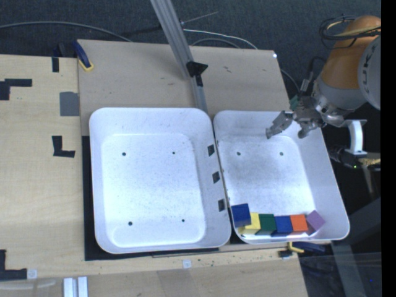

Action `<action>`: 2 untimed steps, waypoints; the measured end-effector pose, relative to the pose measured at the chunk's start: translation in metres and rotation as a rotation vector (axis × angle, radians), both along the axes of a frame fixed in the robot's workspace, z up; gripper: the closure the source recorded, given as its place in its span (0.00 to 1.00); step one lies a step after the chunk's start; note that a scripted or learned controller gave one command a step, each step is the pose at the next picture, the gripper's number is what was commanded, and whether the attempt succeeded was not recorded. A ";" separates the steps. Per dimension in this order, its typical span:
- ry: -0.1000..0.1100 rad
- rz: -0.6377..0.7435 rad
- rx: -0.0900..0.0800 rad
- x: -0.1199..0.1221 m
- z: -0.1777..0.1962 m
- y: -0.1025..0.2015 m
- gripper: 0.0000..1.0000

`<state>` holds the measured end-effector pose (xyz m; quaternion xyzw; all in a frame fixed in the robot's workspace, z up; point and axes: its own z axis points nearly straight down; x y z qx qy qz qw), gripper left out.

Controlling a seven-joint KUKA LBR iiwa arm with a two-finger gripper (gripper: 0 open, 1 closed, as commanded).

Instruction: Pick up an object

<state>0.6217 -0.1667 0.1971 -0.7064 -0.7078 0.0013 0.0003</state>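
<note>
1. One camera view: we see the gripper (289,126) poised over the far rim of the right bin (272,166), fingers (276,127) spread apart with nothing between them.
2. We judge this the approach step. The blocks (275,223) lie well below the gripper in frame, packed in a row against the bin's near wall.
3. Next, we expect a long traverse toward that wall across open bin floor; the wall itself crowds any descent.

Two white bins (154,119) are sitting side by side — six coloured blocks (275,223) are lying in the right one.
</note>
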 end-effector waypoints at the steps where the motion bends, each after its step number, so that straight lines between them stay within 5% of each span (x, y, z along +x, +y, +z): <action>1: 0.003 0.003 0.003 0.016 -0.046 0.042 0.00; 2: -0.005 -0.003 0.000 0.024 -0.008 0.007 0.00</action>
